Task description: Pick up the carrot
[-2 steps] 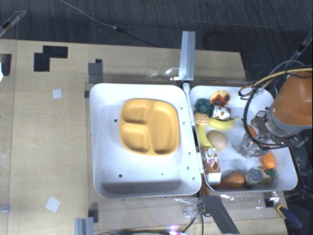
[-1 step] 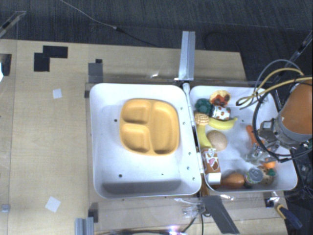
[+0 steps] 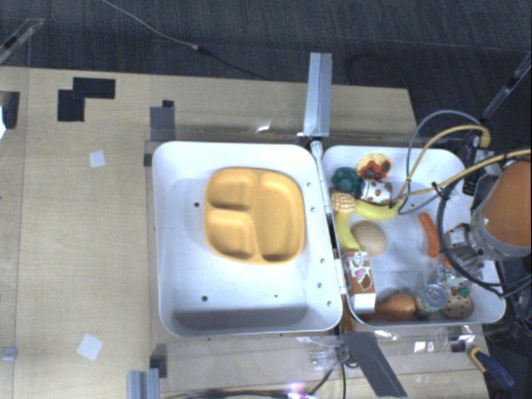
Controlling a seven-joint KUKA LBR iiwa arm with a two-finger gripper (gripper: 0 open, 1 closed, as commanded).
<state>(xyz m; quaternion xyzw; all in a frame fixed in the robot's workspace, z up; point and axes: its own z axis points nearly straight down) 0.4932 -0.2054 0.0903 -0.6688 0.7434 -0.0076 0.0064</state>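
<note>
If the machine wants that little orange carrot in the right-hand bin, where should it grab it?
Probably mid-length, from straight above. The carrot lies flat on the floor of the right bin, long axis running roughly up-down in the view, with bare floor on its left side. Closing across its narrow width suits the slim shape; the arm's cables crowd its right.

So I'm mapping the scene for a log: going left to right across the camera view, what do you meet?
Yellow divided tray → corn cob → banana → carrot → arm's orange band.

Glossy white plastic bins (image 3: 179, 223) sit on a matt pale wood bench (image 3: 75, 248).
</note>
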